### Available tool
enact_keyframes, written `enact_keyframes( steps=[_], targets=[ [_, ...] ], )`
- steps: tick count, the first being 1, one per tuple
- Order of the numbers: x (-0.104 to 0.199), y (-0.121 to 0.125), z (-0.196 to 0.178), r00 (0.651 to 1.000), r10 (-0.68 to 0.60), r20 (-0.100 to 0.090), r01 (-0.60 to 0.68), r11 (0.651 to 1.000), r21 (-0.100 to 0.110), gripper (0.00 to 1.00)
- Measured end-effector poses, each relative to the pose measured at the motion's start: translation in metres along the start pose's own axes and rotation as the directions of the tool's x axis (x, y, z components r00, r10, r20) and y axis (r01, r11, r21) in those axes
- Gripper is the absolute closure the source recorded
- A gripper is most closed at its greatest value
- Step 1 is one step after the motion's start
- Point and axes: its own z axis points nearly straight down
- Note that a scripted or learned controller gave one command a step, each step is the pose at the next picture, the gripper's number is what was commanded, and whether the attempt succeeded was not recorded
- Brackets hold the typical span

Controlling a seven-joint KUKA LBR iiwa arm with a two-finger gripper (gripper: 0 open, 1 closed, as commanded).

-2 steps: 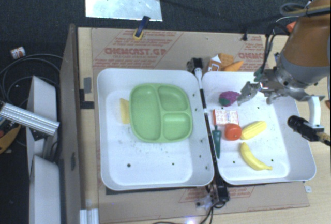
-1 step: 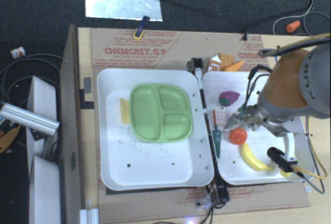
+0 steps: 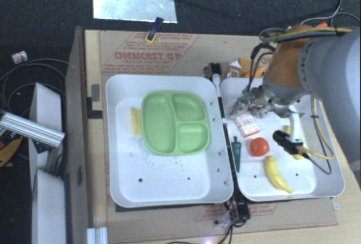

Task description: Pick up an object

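My gripper hangs low over the upper left part of the right bin, reaching in under the grey and orange arm. Just below it lies a small white and red carton. A red tomato sits a little further toward the front. A yellow banana lies near the front of the bin. A dark green pepper rests against the bin's left wall. The arm hides the bin's far right part.
The left bin holds a green divided plate with a flat yellow piece at its left side. An orange and white packet peeks out at the right bin's far edge, beside the arm.
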Motion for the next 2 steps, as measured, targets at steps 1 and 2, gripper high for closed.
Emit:
enact_keyframes(
  steps=[1,2],
  targets=[
    [-0.0416,0.036,0.0,1.0,0.009,0.002,-0.009,1.0,0.004,0.0],
    [-0.0394,0.0348,-0.0097,1.0,0.006,0.0,-0.006,1.0,0.009,1.0]
  ],
)
